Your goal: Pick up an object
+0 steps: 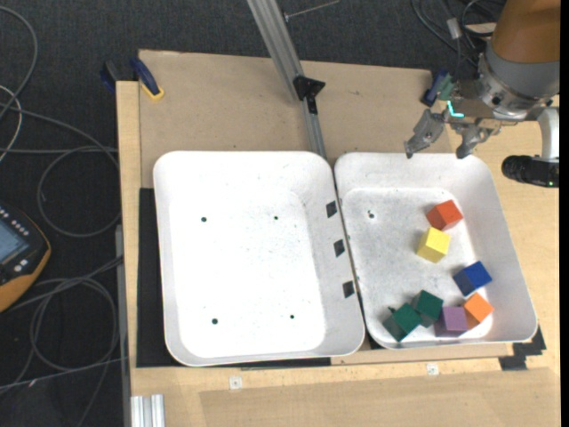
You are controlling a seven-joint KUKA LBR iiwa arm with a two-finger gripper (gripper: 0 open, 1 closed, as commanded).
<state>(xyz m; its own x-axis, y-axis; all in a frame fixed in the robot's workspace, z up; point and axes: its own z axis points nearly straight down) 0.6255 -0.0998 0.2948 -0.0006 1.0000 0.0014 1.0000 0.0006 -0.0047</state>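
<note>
My gripper (439,147) hangs open above the far rim of the right bin (391,172), its two fingers spread apart with nothing between them. Inside that bin lie several blocks: a red block (444,214) and a yellow block (433,245) near the middle. A blue block (472,276) and an orange block (478,307) sit toward the right wall. A purple block (454,318) and two dark green blocks (416,313) rest along the near wall. All the blocks lie nearer the camera than the gripper.
The left bin (240,252) sits beside the right one, sharing a middle edge with black clips (338,247). A slanted metal pole (280,43) rises behind the bins. Cables and a handheld device (18,256) lie on the floor at left.
</note>
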